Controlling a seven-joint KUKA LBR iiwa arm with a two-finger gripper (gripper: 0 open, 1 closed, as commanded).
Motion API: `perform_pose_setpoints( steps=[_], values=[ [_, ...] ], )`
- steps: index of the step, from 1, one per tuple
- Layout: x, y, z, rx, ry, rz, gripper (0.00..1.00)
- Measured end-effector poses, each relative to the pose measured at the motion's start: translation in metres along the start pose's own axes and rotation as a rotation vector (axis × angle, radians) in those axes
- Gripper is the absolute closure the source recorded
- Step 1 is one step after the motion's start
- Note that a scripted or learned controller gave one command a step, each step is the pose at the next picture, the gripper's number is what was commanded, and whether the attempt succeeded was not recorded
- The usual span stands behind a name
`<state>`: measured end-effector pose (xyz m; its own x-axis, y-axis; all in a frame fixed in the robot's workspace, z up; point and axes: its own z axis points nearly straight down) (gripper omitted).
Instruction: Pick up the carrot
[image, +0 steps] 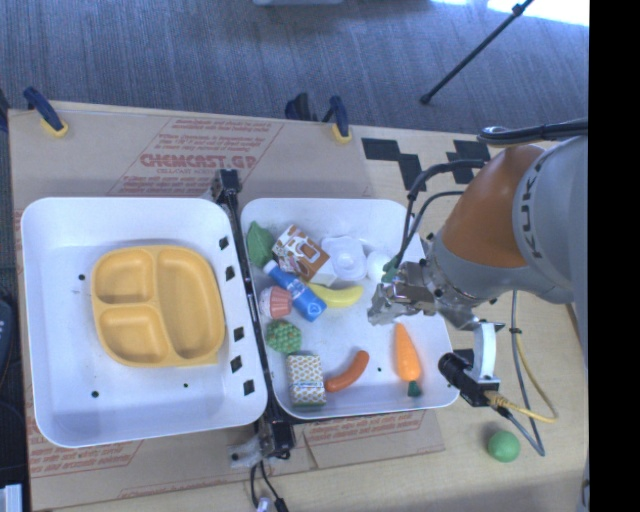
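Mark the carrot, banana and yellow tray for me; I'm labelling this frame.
carrot (405, 355), camera view, middle of its orange body
banana (340, 295), camera view, middle of its curve
yellow tray (158, 304), camera view, central divider

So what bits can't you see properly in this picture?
- Gripper, camera view: too small and dark to tell whether it is open or shut.
- Arm: cut off by the right edge.
- Items under the arm: right bin corner hidden.
- Box label: too small to read.

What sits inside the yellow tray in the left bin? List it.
The yellow tray in the left bin shows three bare compartments with nothing lying in them. The tray itself covers the bin floor beneath it, so anything under it can't be seen.
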<state>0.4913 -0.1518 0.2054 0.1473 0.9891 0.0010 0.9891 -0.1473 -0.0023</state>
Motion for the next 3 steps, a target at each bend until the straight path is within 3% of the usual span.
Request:
perform_pose_setpoints(
  steps=[1,2,3],
  values=[
    [-0.046,-0.009,0.054,0.003,0.000,-0.058,1.00],
    [-0.046,0.011,0.015,0.001,0.000,0.237,1.00],
    [-0.005,0.025,-0.002,0.002,0.000,0.417,1.00]
  ],
)
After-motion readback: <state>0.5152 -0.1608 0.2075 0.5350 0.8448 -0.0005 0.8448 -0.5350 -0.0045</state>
